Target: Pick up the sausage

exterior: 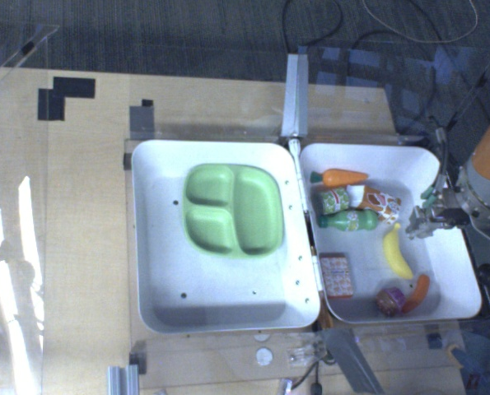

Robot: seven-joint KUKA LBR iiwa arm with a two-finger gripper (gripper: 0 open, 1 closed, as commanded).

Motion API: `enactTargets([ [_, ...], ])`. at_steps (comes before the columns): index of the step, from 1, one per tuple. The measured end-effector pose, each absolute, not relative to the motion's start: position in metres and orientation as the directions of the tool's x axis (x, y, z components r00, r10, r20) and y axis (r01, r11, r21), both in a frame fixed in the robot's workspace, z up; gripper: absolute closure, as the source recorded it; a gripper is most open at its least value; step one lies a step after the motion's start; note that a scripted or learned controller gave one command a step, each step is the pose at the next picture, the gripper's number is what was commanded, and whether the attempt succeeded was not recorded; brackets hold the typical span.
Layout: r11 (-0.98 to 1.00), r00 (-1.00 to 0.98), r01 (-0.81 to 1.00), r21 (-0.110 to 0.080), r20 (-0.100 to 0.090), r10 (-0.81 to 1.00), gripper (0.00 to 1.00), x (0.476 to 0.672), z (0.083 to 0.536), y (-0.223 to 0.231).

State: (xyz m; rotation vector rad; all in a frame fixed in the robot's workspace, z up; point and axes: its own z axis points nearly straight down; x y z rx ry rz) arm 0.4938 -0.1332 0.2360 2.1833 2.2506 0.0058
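Note:
The sausage (419, 289) is a short orange-red piece lying at a slant near the front right corner of the right bin (459, 299). It touches a dark red and purple round item (390, 301) on its left. My gripper (424, 218) hangs over the right side of this bin, just right of the yellow banana (395, 253). It is well behind the sausage and apart from it. Nothing shows in the gripper's hold.
Also in the right bin: an orange carrot (344, 177), a green bottle (350, 220), a red and white packet (382, 203) and a brown box (337, 275). The left bin (158, 303) holds a green divided plate (232, 208). Cables lie on the floor behind.

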Motion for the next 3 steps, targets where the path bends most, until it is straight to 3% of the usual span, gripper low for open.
enactTargets([
  [1, 0.417, -0.417, 0.909, 0.003, -0.001, 0.909, 1.0, 0.488, 0.139, -0.139],
  [2, 0.096, -0.096, 0.995, 0.004, -0.002, 0.995, 1.0, 0.488, 0.15, -0.168],
  [3, 0.051, -0.051, 0.999, 0.006, -0.002, 0.999, 1.0, 0.577, 0.206, -0.143],
])
